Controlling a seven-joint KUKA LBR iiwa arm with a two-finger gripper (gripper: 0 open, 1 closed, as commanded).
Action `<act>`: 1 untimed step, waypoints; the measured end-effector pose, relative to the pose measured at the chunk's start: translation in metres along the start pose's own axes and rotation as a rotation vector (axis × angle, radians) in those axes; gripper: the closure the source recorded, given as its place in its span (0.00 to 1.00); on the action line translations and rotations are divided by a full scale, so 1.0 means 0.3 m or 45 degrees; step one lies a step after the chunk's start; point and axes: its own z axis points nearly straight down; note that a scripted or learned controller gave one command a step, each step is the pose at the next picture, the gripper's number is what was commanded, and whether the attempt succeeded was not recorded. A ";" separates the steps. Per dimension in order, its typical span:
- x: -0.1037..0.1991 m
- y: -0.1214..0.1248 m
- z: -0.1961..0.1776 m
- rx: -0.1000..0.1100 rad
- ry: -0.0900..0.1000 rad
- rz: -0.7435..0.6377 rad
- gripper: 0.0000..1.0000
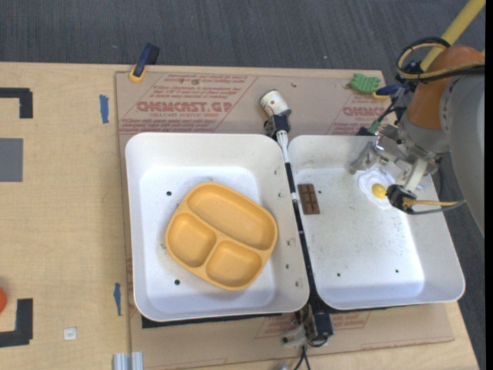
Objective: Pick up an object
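Two white bins sat on the desk (62,206). Right under the pincer (385,177) lay a small yellow thing (378,190), light and probably slippery. I couldn't tell the pincer's state.

yellow object (378,190) | small, roundish | right bin, upper right | under end effector

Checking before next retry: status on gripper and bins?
Gripper low in right bin, over small yellow object; grasp unconfirmed. Brown block apart, by the divider. Yellow tray in left bin.
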 end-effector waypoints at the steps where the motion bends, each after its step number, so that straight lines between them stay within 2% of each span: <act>1: -0.168 -0.198 0.001 0.008 0.000 0.570 0.00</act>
